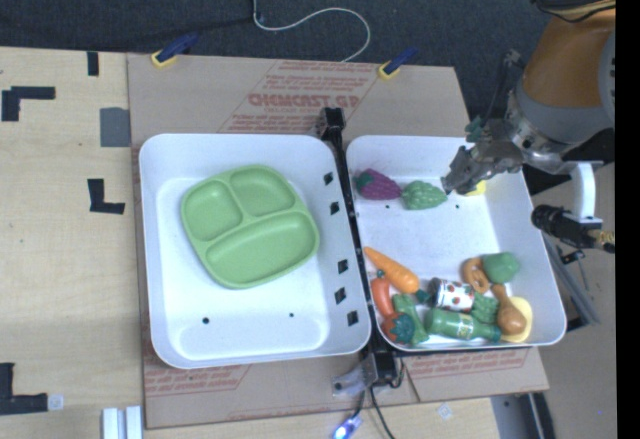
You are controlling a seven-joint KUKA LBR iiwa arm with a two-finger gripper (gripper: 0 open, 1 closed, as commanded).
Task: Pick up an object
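My gripper (462, 183) hangs over the back right part of the right bin (440, 239), its dark fingers pointing down and left. Just left of it lies a green leafy toy (424, 195), and further left a purple toy vegetable (377, 185). A small yellow object (476, 189) peeks out beside the fingertips. At the bin's front lie an orange carrot (392, 269), a red-and-white can (453, 295), a green bottle (458, 325) and several other toy foods. Nothing shows between the fingers.
The left bin (170, 327) holds a green divided plate (250, 224). A black clip strip (343, 217) runs between the bins. The cardboard sheet (290, 97) lies under both, with a white cable (300, 22) behind it.
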